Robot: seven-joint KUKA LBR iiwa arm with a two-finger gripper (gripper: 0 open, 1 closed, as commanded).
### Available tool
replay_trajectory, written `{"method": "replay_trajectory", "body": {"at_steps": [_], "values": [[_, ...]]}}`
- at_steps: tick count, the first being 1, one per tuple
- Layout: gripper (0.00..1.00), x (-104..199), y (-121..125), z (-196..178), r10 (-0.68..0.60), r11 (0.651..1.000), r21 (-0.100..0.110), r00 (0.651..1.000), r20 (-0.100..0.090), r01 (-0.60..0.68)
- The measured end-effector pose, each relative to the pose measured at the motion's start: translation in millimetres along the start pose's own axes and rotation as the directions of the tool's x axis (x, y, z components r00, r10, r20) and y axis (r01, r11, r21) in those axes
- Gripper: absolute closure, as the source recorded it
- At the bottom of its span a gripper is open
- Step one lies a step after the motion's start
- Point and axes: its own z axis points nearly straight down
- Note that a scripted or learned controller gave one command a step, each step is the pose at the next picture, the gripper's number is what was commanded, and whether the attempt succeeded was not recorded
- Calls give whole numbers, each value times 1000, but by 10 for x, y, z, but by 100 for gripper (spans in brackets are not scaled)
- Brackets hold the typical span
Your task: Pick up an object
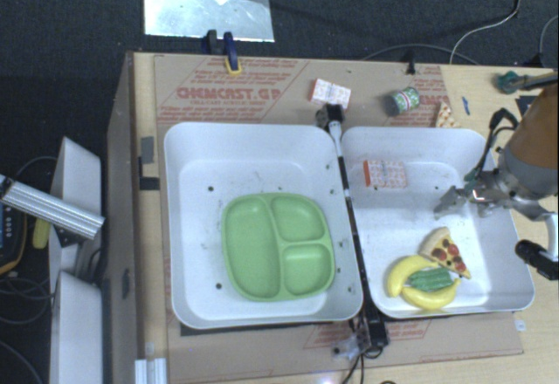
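Note:
In the right bin (502, 286) lie a yellow banana (403, 276), a green toy vegetable (433, 278) resting on the banana, and a pizza slice (445, 250) just behind them. A small red-and-white packet (385, 173) lies near the bin's back left. My gripper (459, 197) hangs over the right bin's right half, a little behind the pizza slice and apart from it. Nothing shows in its grasp.
The left bin (192, 164) holds a green divided plate (278, 245). Behind the bins on the cardboard sit a small green can (404, 99), a white tag (330, 92) and a blue-and-yellow clamp (229, 51). The grey and orange arm (533, 147) stands over the bench's right edge.

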Motion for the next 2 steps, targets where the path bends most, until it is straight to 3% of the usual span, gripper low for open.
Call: {"method": "replay_trajectory", "body": {"at_steps": [1,2], "values": [[0,236,-406,361,-1,1000,-2,1000,-1,1],[0,611,-660,-674,-3,1000,-5,1000,0,3]]}}
